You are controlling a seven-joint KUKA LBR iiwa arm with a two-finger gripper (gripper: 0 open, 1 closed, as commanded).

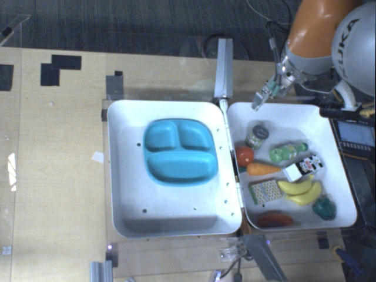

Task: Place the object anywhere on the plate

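Note:
A blue divided plate point(179, 151) lies in the left white bin point(126, 216), with nothing on it. The right bin point(346, 213) holds several items: a small round jar point(257, 135), a red tomato point(244, 155), an orange carrot point(262, 169), a green bottle point(288, 152), a banana point(301, 190) and others. My gripper point(264, 97) hangs over the right bin's far left rim, above and behind the jar, with nothing seen in it.
Also in the right bin are a white and black box point(305, 166), a checkered packet point(265, 191), a teal lump point(324, 207) and a dark red piece point(274, 219). A metal post point(223, 69) stands behind the bins' shared wall.

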